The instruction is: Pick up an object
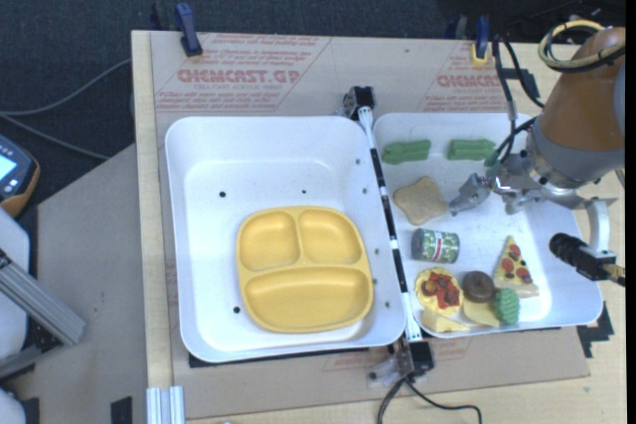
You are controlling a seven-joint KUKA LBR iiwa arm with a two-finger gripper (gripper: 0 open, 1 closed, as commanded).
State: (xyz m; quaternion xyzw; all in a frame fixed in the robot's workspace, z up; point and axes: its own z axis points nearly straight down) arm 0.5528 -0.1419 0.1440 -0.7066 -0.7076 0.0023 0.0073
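Jaws point(475, 193) open, empty, bread slice point(421, 201) just left of them

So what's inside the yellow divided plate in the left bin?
Nothing shows in the yellow plate: its three compartments look bare. It sits in the left bin and hides the bin floor beneath it. The toy food all lies in the right bin.

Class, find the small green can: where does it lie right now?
The green can lies on its side in the right bin, near the divider, just below the bread slice and above the small pizza.
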